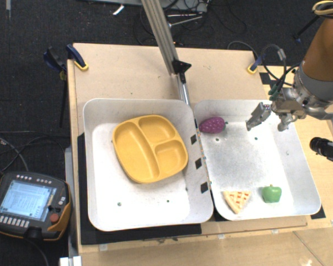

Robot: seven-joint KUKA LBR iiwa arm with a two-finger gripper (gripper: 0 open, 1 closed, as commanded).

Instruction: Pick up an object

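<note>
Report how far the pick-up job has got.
Done: nothing lifted yet. The purple grapes, pizza slice and green pepper all lie in the right bin. In hand: the gripper hangs over that bin's far side, jaws apart, nothing between them. Left: descend, grasp one object, raise it.

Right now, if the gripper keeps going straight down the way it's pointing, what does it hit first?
Probably the bare floor of the right bin. The open gripper hangs over its far side, with the purple grapes off to one side, though depth is hard to judge.
</note>
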